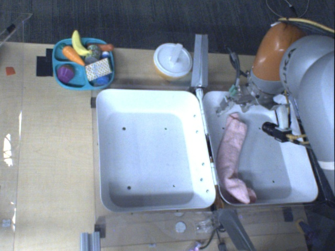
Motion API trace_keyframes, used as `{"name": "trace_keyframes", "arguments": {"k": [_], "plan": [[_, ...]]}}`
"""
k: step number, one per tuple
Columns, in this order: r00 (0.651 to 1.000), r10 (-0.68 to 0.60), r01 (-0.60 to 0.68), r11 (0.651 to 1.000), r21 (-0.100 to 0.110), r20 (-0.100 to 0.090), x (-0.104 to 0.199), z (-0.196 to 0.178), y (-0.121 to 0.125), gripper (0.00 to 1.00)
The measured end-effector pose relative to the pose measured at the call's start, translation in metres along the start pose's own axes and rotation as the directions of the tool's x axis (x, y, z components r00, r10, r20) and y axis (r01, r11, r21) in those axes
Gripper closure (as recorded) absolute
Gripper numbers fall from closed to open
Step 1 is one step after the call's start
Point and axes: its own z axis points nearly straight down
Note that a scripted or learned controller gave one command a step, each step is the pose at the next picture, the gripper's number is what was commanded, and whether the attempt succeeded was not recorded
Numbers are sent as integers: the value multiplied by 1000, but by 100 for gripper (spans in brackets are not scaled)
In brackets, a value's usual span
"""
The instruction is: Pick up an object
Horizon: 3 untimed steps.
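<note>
A long pink soft object (232, 158), like a rolled cloth, lies in the right bin (282, 187), running from the bin's far left part down to its near left corner. My gripper (237, 101) hangs over the far left corner of that bin, just above the pink object's upper end. The grey arm with its orange band (277, 43) comes in from the right and hides the far right part of the bin.
The left bin (152, 150) sits beside the right one, with a metal divider (199, 61) behind the gap. At the back stand a white lidded cup (172, 60) and a blue tray (81, 63) of toy food. Cables (285, 132) hang by the wrist.
</note>
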Motion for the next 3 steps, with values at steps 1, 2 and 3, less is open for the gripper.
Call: {"name": "trace_keyframes", "arguments": {"k": [1,2,3], "plan": [[1000,-14,14,1000,4,-2,0,12,-56,0],[999,-50,50,999,2,-2,21,12,-57,0],[999,-52,52,999,-10,3,21,-3,-53,100]]}}
